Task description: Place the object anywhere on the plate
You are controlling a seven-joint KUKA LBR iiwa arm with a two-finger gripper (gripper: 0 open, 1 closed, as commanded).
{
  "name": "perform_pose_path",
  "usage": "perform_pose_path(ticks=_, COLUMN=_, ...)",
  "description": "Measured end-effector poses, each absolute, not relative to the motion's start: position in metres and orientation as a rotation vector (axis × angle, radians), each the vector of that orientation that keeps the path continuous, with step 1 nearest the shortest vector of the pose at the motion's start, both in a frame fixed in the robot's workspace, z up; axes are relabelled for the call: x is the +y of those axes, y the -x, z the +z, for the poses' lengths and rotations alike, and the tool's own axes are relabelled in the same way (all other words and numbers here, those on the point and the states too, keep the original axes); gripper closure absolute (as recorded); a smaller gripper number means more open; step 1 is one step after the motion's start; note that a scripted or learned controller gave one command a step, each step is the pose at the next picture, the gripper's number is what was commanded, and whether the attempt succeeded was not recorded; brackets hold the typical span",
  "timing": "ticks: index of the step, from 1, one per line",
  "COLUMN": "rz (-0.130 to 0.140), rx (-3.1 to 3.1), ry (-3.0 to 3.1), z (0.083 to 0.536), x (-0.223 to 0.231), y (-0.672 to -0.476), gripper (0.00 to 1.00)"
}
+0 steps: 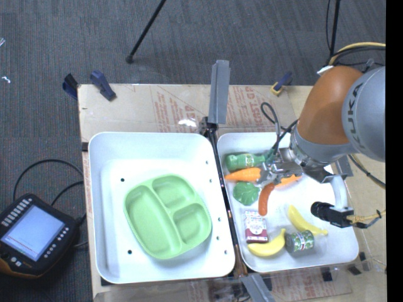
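Reaching in from the right, the arm sets its gripper (275,170) low over the right bin (350,241), among the toy food. Its fingers pinch nothing I can make out; open or shut, I cannot tell. An orange carrot (242,175) lies touching the gripper, with a red chili (265,199) just below. The green plate (167,216), with 3 compartments, sits in the left bin (107,156).
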State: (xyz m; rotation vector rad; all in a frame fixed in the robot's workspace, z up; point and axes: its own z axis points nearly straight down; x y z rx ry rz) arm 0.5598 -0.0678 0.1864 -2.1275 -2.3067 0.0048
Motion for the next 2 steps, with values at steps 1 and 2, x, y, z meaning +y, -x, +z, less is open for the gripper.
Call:
perform_pose_path(ticks=1, rz=0.004, rx=-2.242, ry=2.196, z=0.232, x=0.033, y=-0.559, gripper=1.00)
perform_pose_path(ticks=2, rz=0.004, rx=-2.459, ry=1.952, z=0.243, x=0.093, y=-0.553, gripper=1.00)
